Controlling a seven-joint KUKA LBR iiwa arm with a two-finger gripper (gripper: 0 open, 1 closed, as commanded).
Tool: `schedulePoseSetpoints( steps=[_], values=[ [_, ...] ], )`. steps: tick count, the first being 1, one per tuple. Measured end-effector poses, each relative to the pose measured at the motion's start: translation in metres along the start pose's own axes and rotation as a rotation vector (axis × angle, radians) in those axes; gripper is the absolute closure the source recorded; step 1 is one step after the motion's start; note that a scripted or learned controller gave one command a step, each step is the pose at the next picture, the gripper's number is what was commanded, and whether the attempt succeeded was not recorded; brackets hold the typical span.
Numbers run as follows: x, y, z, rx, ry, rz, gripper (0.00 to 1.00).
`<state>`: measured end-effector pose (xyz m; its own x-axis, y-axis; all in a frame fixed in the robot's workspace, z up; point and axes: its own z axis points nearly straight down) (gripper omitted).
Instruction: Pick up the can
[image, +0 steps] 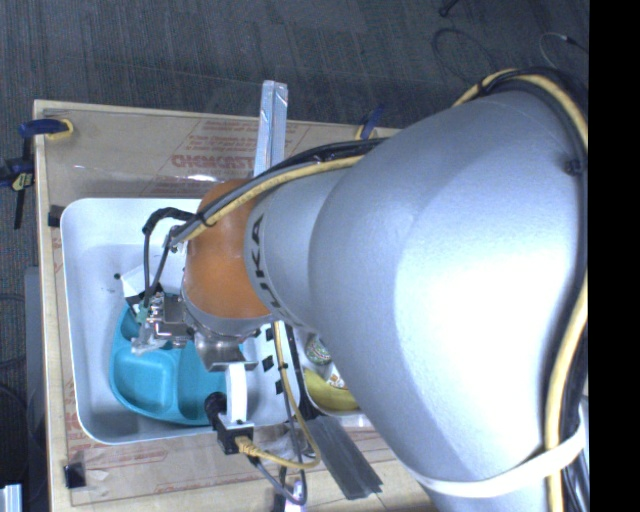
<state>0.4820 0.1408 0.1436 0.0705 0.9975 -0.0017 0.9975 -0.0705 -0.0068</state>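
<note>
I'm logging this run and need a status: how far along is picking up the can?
Done: the arm has reached in over the left bin, its wrist low above a blue container. In hand: nothing that I can confirm; the arm's own body covers the gripper, and no can is visible. A yellow object peeks out beside the arm. Left: grasping the can and lifting it clear.
</note>
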Motion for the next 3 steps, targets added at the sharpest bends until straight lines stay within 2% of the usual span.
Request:
schedulePoseSetpoints(
  steps=[1, 2, 3],
  values=[
    [0.001, 0.000, -0.009, 0.000, -0.001, -0.006, 1.00],
    [0.051, -0.011, -0.097, -0.004, 0.001, -0.228, 1.00],
    [0.053, -0.011, -0.142, -0.003, 0.001, -0.132, 1.00]
  ],
)
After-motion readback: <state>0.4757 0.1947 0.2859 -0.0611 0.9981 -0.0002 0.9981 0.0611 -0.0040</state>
